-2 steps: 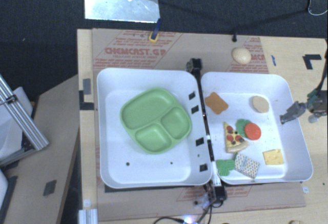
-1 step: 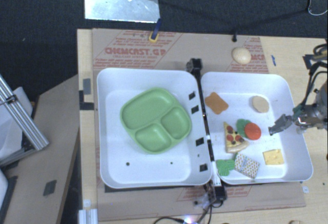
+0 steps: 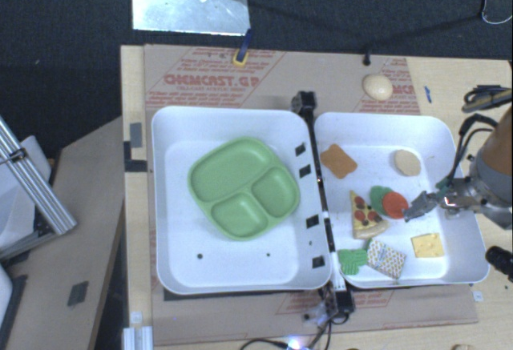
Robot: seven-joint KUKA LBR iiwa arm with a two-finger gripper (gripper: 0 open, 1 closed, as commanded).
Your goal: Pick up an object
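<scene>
On the left of the table [image 3: 136, 204] sits a white bin [image 3: 172, 180] with a green divided plate [image 3: 243, 188] lying in its middle. Across the black divider, the right bin [image 3: 449, 136] carries the toy food: an orange-brown piece [image 3: 338, 161] near the top, a pizza slice [image 3: 365, 215] below it, a green piece [image 3: 352, 260] and a patterned wafer-like block [image 3: 387, 259] at the bottom edge. A red piece backed with green [image 3: 392, 203] lies just right of the pizza slice, a pale round piece [image 3: 407, 162] sits toward the upper right, and a yellow cheese square [image 3: 426, 245] rests at the lower right.

At the right, the hand [image 3: 429, 203] comes in low over this bin, pointing left, its dark tip just beside the red piece. That piece looks like the target, though I judge this only from the tip's nearness. The step appears to be the final approach before a grasp. I cannot tell whether the hand is spread or pressed together, as the view is blurred there, and nothing shows pinched in it. Next it would need to settle around the red piece without nudging the pizza slice, close, and lift straight up.
</scene>
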